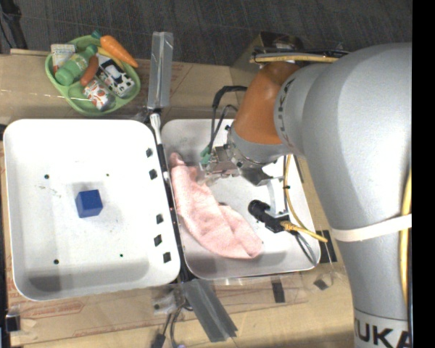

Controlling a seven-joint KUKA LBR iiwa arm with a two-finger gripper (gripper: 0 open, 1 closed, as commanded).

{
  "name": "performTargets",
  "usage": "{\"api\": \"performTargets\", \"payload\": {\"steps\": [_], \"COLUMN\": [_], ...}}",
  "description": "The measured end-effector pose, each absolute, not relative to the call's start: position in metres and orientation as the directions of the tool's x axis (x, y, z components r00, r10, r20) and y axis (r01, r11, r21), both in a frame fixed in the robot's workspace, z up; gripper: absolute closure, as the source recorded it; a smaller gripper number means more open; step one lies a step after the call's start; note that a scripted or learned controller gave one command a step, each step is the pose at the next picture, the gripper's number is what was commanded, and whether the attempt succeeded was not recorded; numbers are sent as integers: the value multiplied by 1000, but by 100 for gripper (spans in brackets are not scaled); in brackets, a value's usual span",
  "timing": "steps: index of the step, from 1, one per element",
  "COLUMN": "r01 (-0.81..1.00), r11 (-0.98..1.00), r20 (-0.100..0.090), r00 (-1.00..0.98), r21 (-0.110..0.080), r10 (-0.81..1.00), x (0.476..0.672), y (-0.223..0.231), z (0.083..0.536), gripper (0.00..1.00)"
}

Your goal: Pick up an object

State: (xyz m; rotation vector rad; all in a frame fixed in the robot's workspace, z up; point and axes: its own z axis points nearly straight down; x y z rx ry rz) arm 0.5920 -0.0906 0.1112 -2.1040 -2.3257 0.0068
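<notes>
A crumpled pink cloth [210, 212] lies in the right bin [297, 256], stretched from the bin's upper left toward its lower middle. My gripper [214, 164] hangs low over the cloth's upper end, right at the fabric; the wrist and orange band hide much of it. A blue cube [89, 202] sits alone in the left bin [29, 158], far from the gripper.
A green bowl [61, 89] of toy food, with a carrot and small cartons, stands on the bench behind the left bin. The grey arm covers the right side of the right bin. A black cable connector [264, 216] and yellow cable hang over that bin.
</notes>
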Motion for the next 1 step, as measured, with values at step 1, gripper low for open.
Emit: {"api": "performTargets", "payload": {"steps": [1], "r01": [984], "r11": [177], "r20": [1], "r00": [-177], "r21": [-2], "r10": [984], "x": [543], "y": [-74], "z": [192], "gripper": [100]}}
